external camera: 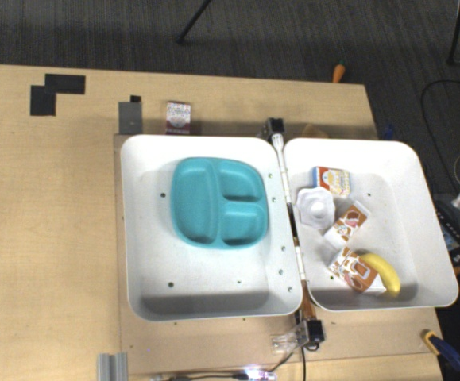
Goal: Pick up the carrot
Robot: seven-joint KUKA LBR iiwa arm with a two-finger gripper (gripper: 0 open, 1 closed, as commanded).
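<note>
White moulded bins occupy the work area; the state of the pincer cannot be told. The right bin (424, 213), smooth with rounded corners, holds a curved yellow banana (384, 273) touching a printed brown-and-white carton (352, 270). A second such carton (349, 221), a round white cup (315, 207) and an orange-printed box (330, 181) lie just beyond. The left bin (146, 236) carries a teal divided plate (218, 202), glossy, with three compartments. The carrot's position cannot be told. A small orange item (338, 73) sits at the far edge of the pale wooden surface (47, 236), too small to identify.
</note>
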